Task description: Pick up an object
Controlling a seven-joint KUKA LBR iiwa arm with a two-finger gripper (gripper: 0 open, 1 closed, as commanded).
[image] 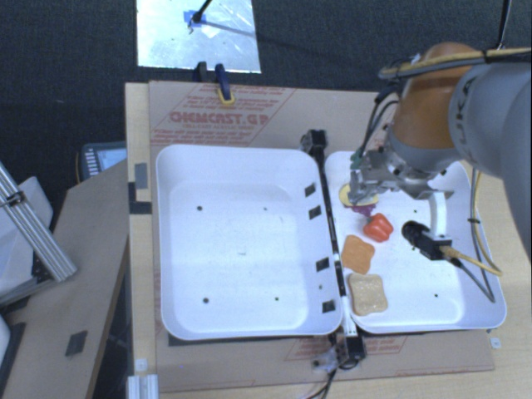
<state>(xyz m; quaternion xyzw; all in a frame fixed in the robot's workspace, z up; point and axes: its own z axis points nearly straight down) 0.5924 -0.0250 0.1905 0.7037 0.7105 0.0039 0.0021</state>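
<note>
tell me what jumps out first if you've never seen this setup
The grey arm with its orange band reaches in from the right, its gripper low over the right bin. Along that bin's left side lie a red piece, an orange piece and a tan slice.

we see even, bright overhead light, with the white bins (241,248) nearly washed out. a reflective sheet (198,23) at top glares silver. shadows are soft and faint, and the whole frame looks slightly soft and grainy.

Single fixed camera above bench (249,106), slanting down on both bins (241,248).
</note>
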